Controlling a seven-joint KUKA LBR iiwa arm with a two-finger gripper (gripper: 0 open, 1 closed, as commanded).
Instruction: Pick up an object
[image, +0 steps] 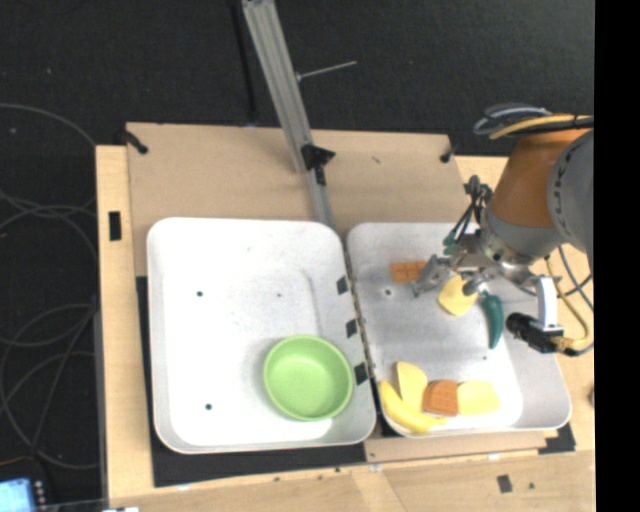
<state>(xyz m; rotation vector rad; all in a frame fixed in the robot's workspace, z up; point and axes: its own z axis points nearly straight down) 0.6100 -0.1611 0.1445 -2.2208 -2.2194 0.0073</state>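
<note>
I see open floor across the left bin — just the green bowl blocks its lower right.

The scene is viewed by one fixed camera set above the surface and tilted downward at a slant. Both white bins, the left bin and the right bin, are taken in whole from a moderate distance. The arm is seen entering from the right.
</note>
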